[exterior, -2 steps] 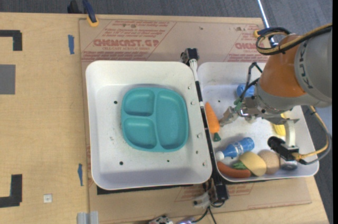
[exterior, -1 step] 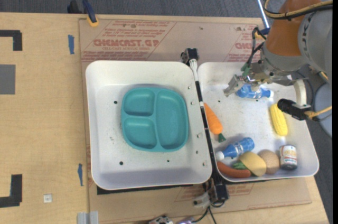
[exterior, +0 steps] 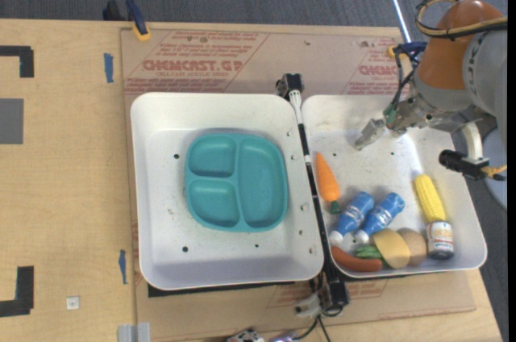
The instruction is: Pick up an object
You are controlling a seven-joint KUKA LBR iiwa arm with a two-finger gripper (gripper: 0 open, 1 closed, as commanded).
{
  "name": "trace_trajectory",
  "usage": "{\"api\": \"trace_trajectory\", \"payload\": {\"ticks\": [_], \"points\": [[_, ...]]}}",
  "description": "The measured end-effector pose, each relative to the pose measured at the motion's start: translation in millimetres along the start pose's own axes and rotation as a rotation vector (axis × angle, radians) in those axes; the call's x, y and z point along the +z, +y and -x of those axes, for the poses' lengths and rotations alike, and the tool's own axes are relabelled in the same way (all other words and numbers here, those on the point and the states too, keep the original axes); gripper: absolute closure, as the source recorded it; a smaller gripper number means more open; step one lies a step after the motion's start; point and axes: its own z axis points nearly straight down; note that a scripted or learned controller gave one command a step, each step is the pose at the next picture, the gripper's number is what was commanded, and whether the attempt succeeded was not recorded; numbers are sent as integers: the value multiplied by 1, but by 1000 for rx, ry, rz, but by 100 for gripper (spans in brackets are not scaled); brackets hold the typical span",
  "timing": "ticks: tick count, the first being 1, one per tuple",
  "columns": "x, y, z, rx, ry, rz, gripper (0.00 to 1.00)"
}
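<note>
On a wooden worktop [exterior: 64, 195], the grey tool [exterior: 371, 133] hovers released, empty, at the right white bin's [exterior: 476, 252] upper part; lower-centre, the orange toy carrot [exterior: 326, 177] lies isolated, the easiest target.

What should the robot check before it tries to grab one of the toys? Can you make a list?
1. Gripper over the right bin: ok, above its bare upper part.
2. Gripper above a toy: not ok, the toys lie lower down.
3. Gripper carrying nothing: ok.
4. Easy target: ok, the carrot and corn lie apart from the pile.
5. Blue bottles free to lift: cannot tell, they touch their neighbours.
6. Teal plate clear of the path: ok, in the left bin.
</note>
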Motion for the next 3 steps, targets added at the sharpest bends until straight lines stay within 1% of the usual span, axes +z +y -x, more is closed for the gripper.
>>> {"api": "trace_trajectory", "payload": {"ticks": [1,2,3], "points": [[-1,-93,-42,289,2,-1,0],[-1,-23,-80,289,2,1,0],[-2,-121,-92,159,1,-1,0]]}}
